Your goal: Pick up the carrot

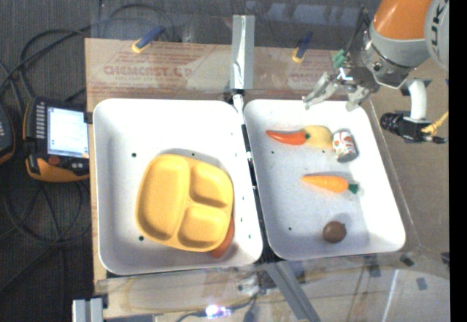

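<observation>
Gripper (pixel 336 92) hangs over the far edge of the right bin (pixel 390 200), fingers (pixel 315 96) spread wide apart with nothing between them and touching nothing. Arm enters from upper right, orange band above the wrist. Carrot (pixel 326 182) lies on its side near the middle of the right bin, orange body pointing left, green stub at right; well apart from the gripper. Behind it, nearer the gripper: a red-orange pepper (pixel 287 137) touching a pale yellow item (pixel 317 135), and just right of that a small can (pixel 344 145) on its side with a red and white label, print too small to read. A brown ball (pixel 334 231) sits near the front of the same bin. Left bin (pixel 117 131) holds a yellow divided tray (pixel 186 201), tilted over something red-orange at its front right corner. Faint reddish lettering on the cardboard surface (pixel 146 69) behind the bins, not legible. A handheld screen unit (pixel 58 138) lies left of the bins.
</observation>
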Controlling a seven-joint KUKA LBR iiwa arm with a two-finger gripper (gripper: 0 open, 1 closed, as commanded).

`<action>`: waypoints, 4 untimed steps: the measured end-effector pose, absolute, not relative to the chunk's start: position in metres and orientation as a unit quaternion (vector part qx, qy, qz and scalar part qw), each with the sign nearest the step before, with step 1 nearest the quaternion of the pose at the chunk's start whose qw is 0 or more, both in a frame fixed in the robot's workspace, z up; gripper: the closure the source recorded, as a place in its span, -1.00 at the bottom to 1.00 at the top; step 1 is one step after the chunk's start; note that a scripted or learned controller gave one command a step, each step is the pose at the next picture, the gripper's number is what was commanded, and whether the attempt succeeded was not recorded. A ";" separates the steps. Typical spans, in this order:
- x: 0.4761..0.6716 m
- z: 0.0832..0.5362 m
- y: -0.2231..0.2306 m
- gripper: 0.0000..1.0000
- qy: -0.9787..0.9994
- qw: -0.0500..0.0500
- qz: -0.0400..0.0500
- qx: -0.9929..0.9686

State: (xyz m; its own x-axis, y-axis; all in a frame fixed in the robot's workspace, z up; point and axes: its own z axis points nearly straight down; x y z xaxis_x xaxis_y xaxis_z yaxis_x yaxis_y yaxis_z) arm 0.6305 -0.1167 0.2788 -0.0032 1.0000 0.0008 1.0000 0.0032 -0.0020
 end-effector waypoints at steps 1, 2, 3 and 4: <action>0.527 0.161 -0.140 -1.00 -0.743 0.002 0.001 -0.670; 0.561 0.090 -0.191 -1.00 -0.787 -0.005 -0.003 -0.617; 0.504 0.091 -0.146 -1.00 -0.833 -0.009 -0.002 -0.553; 0.506 0.101 -0.144 1.00 -0.834 -0.010 -0.004 -0.552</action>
